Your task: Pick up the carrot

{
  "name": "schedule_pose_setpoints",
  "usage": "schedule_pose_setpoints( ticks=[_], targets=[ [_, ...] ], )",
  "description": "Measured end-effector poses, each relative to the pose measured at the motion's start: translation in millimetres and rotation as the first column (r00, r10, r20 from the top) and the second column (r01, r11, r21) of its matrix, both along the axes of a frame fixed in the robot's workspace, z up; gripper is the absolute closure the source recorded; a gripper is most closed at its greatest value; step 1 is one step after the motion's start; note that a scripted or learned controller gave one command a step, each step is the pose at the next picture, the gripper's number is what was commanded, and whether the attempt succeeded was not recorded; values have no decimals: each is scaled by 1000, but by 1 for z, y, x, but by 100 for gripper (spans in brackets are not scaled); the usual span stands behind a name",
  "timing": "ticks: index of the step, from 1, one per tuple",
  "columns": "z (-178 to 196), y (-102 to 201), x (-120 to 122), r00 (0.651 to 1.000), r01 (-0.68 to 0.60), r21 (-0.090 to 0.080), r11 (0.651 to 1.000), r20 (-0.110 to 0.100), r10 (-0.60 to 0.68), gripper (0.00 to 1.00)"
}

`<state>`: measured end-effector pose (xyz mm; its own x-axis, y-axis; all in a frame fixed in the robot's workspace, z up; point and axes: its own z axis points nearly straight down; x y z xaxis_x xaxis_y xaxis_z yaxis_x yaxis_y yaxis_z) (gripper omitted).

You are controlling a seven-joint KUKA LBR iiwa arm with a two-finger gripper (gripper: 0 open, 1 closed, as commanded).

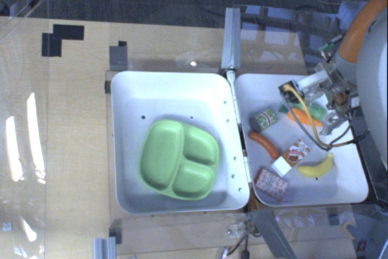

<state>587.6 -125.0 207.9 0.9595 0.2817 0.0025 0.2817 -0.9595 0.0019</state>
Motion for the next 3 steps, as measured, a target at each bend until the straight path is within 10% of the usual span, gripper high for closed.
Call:
schedule_pose_setpoints(
  ticks=[1, 2, 3],
  targets=[
    [-117, -13, 51, 999, 36, 2, 999, -2, -36, 0],
    [-104, -11, 53, 1000, 23, 2, 1000, 1, -23, 100],
    [-21, 28, 54, 997, 78, 2, 997, 3, -78, 100]
  ],
)
